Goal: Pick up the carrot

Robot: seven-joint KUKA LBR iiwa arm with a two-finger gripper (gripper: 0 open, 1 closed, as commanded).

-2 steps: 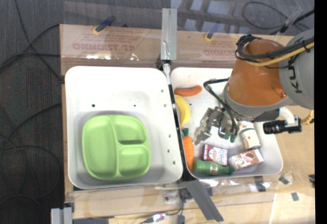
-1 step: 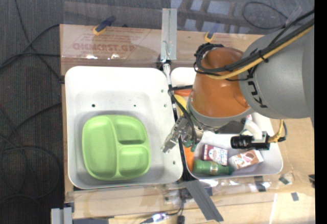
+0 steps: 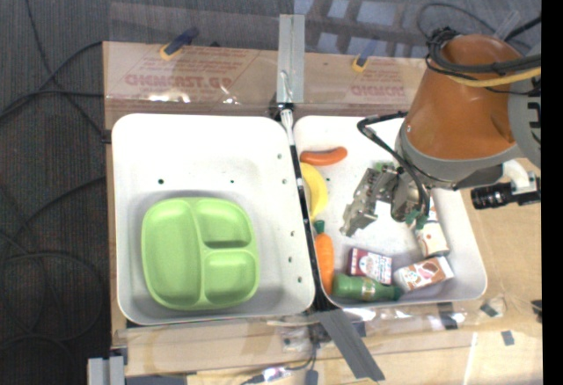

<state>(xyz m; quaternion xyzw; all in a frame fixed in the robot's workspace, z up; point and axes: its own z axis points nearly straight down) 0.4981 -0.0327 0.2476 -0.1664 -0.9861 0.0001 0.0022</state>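
The carrot [image 3: 325,262] is orange with a small green top and lies lengthwise along the left wall of the right bin [image 3: 466,225], near its front. My gripper [image 3: 361,218] hangs over the middle of that bin, to the right of the carrot and slightly behind it. It is not touching the carrot. The gripper is open and nothing sits between its fingers. The orange band of the arm [image 3: 462,102] covers the bin's back right corner.
Behind the carrot lie a yellow banana [image 3: 315,190] and a reddish sausage [image 3: 324,156]. A green bottle [image 3: 365,289] and small cartons [image 3: 369,265] [image 3: 425,272] [image 3: 431,239] crowd the front right. The left bin holds a green divided plate [image 3: 201,253].
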